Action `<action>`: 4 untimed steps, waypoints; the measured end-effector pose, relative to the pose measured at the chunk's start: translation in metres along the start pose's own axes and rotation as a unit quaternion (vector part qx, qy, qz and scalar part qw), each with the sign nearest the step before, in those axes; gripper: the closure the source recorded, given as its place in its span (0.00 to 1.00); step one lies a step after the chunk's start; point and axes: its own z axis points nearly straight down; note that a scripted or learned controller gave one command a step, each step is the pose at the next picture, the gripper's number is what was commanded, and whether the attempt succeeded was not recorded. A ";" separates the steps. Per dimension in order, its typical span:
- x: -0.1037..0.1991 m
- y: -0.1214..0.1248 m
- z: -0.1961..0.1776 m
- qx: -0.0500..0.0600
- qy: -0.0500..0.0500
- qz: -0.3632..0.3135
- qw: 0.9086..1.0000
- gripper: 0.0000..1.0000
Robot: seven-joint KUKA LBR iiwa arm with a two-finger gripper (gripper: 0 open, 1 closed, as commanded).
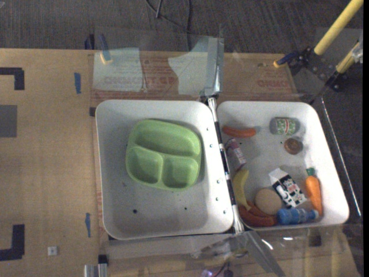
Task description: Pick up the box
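Box (288,190) lying flat and tilted at about 5 o'clock in the right bin (330,154), showing a white carton face with dark print.

Starting at the left: sitting in the left bin (109,172), a green three-part plate (164,153) of smooth plastic. Crossing into the right bin: lying at 10 o'clock a small purplish packet (234,152), and above it at 11 an orange-red sausage (239,131). Curving along the left wall at 8 o'clock, a yellow banana (241,186). Crowding the box: a round tan bun (267,201) touching it at its 9 o'clock, a red sausage (258,217) at its 7, a blue bottle (297,215) just beside it at its 6, a carrot (314,194) just beside it at its 3. Resting well apart at its 12, a brown disc (293,146) and a greenish can (284,126) on its side.

Not being able to tell the gripper's opening or its place relative to the box.
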 end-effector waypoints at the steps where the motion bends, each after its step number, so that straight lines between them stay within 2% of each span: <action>1: 0.174 -0.025 0.024 0.002 0.003 -0.173 0.985 1.00; 2: 0.061 0.012 0.018 -0.001 0.002 -0.191 0.981 1.00; 3: 0.000 0.030 0.067 0.001 0.002 -0.218 0.976 1.00; 4: 0.001 0.031 0.057 -0.002 0.001 -0.219 0.976 1.00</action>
